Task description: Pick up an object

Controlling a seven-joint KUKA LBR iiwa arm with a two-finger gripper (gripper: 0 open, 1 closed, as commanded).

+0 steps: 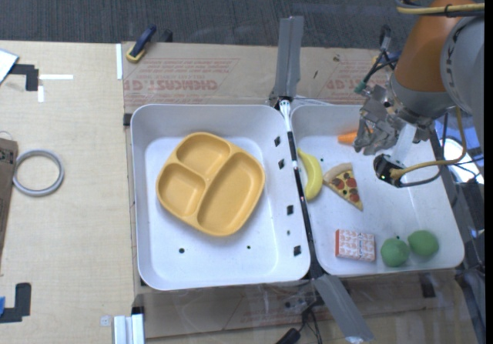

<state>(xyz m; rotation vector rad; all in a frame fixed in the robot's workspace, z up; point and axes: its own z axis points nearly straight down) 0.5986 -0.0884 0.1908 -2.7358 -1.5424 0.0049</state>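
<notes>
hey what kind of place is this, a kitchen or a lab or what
Most likely a robotics lab bench, not a kitchen: a robot arm reaches over two white bins, the food looks like toys, such as the pizza slice, and cardboard lines the bench.

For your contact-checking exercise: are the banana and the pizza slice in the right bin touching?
Apart. The camera view shows a strip of white bin floor between the banana and the pizza slice.

- A roll of tape (36, 172) lies on the bench's left side.
- A blue-and-yellow tool (142, 42) rests on cardboard (202, 77) behind the bins.
</notes>
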